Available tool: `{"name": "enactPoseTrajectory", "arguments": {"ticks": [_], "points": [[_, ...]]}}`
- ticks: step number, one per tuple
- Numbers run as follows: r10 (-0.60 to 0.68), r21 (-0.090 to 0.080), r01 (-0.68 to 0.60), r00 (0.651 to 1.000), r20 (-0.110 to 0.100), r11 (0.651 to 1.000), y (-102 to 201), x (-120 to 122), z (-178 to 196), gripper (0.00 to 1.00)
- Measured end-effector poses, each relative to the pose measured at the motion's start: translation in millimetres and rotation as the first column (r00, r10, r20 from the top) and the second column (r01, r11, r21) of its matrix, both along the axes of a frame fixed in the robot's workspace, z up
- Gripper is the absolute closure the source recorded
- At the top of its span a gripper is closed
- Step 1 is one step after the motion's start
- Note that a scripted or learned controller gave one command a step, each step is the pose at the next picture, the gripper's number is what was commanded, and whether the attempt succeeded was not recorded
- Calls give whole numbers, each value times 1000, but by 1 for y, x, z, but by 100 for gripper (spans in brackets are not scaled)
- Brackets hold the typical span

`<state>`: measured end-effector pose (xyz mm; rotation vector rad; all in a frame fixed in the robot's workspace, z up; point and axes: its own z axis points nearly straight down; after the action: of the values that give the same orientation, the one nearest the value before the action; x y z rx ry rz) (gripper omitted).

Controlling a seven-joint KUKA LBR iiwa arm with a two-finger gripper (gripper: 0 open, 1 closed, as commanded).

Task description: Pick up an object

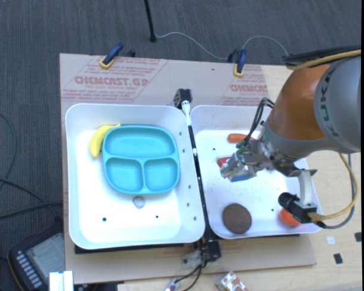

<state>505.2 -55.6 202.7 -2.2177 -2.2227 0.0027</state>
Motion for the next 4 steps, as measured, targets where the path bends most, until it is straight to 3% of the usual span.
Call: {"name": "enactPoseTrajectory", "arguments": {"ticks": [2,3,4], "points": [[2,0,-2,1000,0,1000,0,1,19,100],[-1,0,1,1000,-1,1000,73,-22,-19,100],[-1,0,1,1000,0,1000,72,-21,-9,100]]}}
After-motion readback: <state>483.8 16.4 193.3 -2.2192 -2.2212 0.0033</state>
